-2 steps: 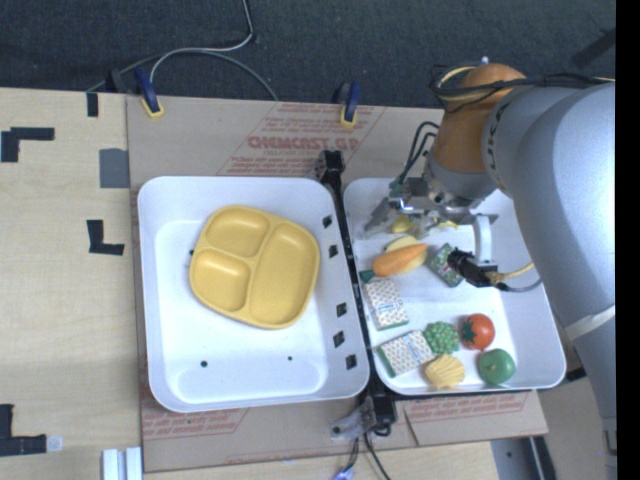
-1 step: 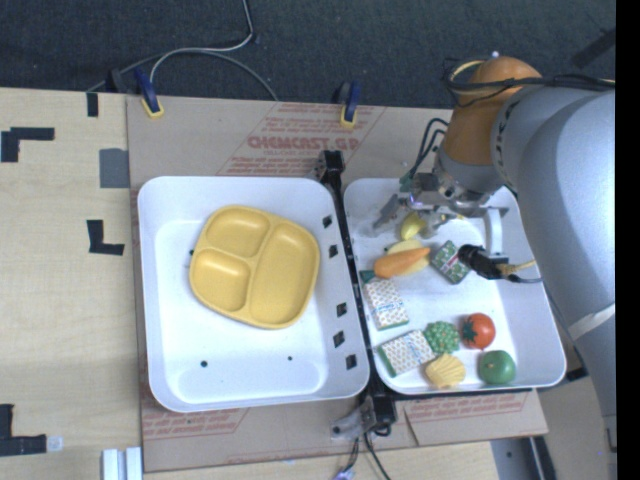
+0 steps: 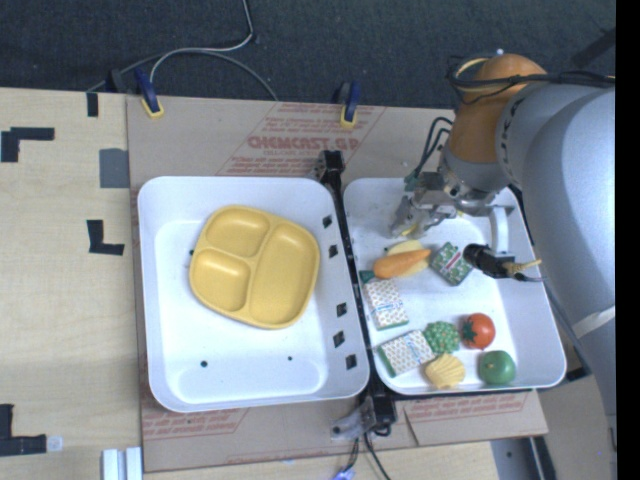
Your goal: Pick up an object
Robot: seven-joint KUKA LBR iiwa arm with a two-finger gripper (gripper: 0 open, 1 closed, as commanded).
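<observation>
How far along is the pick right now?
Done: the arm has reached into the right bin, and the gripper sits low, just above the bread roll. In hand: nothing visibly between its fingers. Left: grasp and lift; the roll, tomato and broccoli all lie in the bin.

Grey arm (image 3: 575, 188) comes in from the right, big rounded link along the right edge. Orange band (image 3: 485, 118) sits above the wrist, wrist pointed down and to the left. Gripper (image 3: 410, 223) hangs low under the wrist, metal fingers angled down-left.
</observation>
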